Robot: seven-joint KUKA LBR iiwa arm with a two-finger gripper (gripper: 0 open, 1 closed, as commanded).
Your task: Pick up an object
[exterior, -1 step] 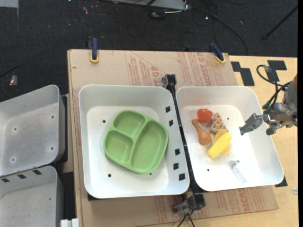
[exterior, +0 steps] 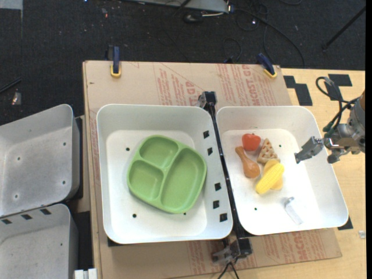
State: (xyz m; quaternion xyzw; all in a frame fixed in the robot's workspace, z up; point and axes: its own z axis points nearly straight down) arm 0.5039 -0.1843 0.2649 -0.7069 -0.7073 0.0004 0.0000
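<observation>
In the right bin (exterior: 325,196) lie a red tomato (exterior: 251,141), a tan waffle wedge (exterior: 267,150), a brown drumstick (exterior: 248,162), a yellow corn cob (exterior: 270,178) and a small clear piece (exterior: 292,209). My gripper (exterior: 308,150) hangs over the right side of this bin, to the right of the corn cob and apart from all the objects. Nothing shows between its fingers.
The left bin (exterior: 116,214) holds a green three-compartment plate (exterior: 167,173). A black divider (exterior: 218,156) runs between the bins. Grey trays (exterior: 35,156) lie off the bench to the left. Cables (exterior: 334,118) trail at the right edge beside the arm.
</observation>
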